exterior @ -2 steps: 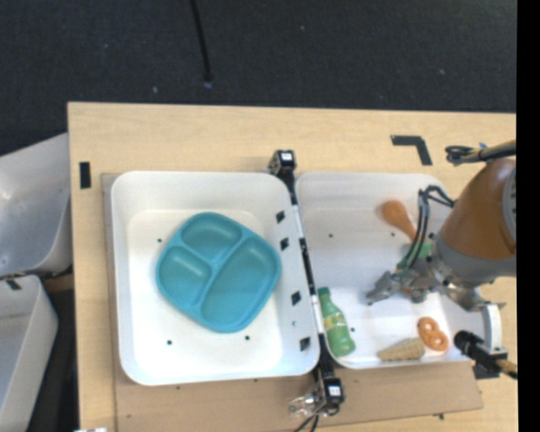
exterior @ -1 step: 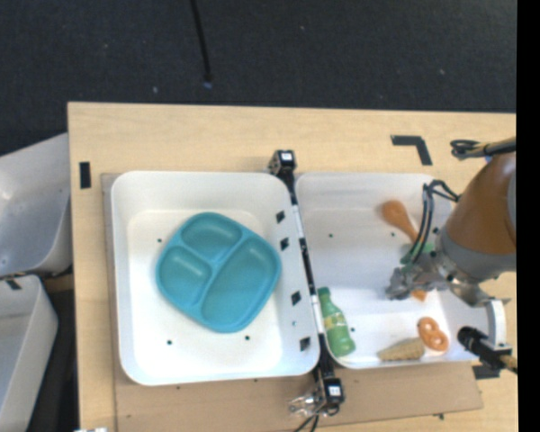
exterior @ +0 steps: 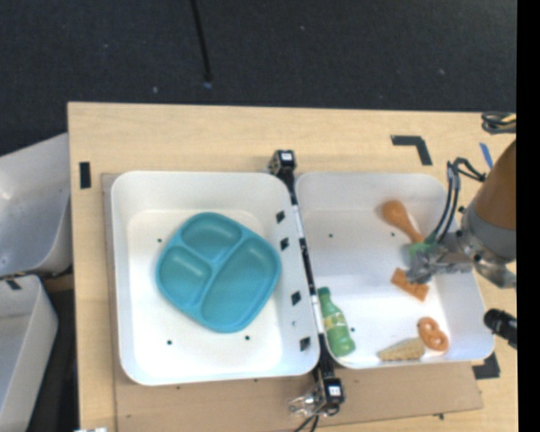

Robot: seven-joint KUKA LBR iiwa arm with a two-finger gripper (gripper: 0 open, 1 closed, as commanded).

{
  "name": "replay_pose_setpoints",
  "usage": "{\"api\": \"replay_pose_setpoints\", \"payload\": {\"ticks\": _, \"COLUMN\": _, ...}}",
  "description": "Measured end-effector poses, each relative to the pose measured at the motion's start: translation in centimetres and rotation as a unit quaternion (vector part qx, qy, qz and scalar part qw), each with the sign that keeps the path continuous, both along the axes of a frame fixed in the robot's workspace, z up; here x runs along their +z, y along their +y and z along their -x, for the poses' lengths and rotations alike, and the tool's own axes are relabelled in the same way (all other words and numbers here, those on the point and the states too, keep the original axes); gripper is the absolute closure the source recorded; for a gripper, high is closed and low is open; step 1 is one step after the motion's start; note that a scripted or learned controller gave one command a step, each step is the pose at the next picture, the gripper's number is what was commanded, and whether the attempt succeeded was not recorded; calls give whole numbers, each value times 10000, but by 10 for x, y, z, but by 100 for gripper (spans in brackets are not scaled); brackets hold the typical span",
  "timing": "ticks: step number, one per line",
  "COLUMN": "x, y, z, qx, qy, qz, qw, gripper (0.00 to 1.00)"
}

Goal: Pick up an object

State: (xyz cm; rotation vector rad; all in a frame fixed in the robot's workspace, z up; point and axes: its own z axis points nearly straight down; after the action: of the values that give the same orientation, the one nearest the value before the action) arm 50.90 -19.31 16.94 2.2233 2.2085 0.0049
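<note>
At the right edge of the frame, the arm [exterior: 499, 207] shows a rounded orange band over a grey collar. Dark cables [exterior: 450, 201] loop down its left side from above, with a blue one near the upper right. Below the collar sits a grey metal wrist block, and the gripper [exterior: 420, 261] to its left is grey-green, small and blurred.
</note>
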Motion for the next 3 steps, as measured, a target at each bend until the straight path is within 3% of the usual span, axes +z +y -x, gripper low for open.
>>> {"api": "replay_pose_setpoints", "payload": {"ticks": 1, "x": 64, "y": -3, "z": -4, "qx": 47, "qy": -2, "qz": 1, "qw": 10000, "gripper": 100}}
{"api": "replay_pose_setpoints", "payload": {"ticks": 2, "x": 61, "y": -4, "z": -5, "qx": 44, "qy": 24, "qz": -7, "qw": 10000, "gripper": 100}}
{"api": "replay_pose_setpoints", "payload": {"ticks": 3, "x": 69, "y": 57, "z": -9, "qx": 75, "qy": 27, "qz": -23, "qw": 10000, "gripper": 100}}
